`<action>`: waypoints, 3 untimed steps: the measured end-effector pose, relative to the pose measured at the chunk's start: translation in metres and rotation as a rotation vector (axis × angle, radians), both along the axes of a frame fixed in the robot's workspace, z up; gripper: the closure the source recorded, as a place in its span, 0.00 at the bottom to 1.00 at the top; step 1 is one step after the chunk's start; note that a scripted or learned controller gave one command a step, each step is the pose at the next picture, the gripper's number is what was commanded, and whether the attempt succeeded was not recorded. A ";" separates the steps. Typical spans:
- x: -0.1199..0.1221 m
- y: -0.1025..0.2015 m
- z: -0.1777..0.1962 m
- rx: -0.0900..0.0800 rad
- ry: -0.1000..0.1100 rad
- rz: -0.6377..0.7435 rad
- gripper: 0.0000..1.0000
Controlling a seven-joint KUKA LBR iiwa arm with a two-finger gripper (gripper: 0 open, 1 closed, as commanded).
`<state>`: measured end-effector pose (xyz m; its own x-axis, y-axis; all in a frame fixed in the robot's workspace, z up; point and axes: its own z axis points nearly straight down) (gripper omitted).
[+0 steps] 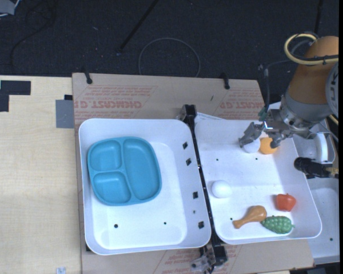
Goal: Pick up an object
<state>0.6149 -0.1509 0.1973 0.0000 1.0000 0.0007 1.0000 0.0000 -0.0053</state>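
1. The desk [28, 170] carries two shallow white bins side by side: the left bin [137, 233] and the right bin [240, 136].
2. One grey arm [311, 90] with an orange band reaches in over the far corner of the right bin.
3. One blue divided plate [124, 170], with three compartments, lies in the left bin.
4. The tool [262, 137] sits low at the far end of the right bin, right at a small white piece [250, 147] and a small orange piece [268, 147]; whether it is clenched, released or gripping either piece cannot be told here.
5. Four more toy foods lie nearer in the right bin: one drumstick [250, 216], one green bumpy vegetable [278, 225], one red tomato-like piece [285, 201] and one white egg [221, 189].
6. Progress, as a judgement: nothing is seen lifted, so the pick looks at most at the grasping stage, with closing and raising still to come.
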 end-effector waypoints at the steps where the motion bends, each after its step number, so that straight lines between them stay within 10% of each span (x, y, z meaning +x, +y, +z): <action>1: -0.005 0.009 -0.058 0.001 0.003 -0.001 0.00; 2: -0.006 0.011 -0.112 0.001 0.002 -0.001 0.00; 3: -0.005 0.010 -0.099 0.000 -0.001 -0.003 1.00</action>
<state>0.6100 -0.1412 0.0986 0.0031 1.0000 0.0007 1.0000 -0.0031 -0.0042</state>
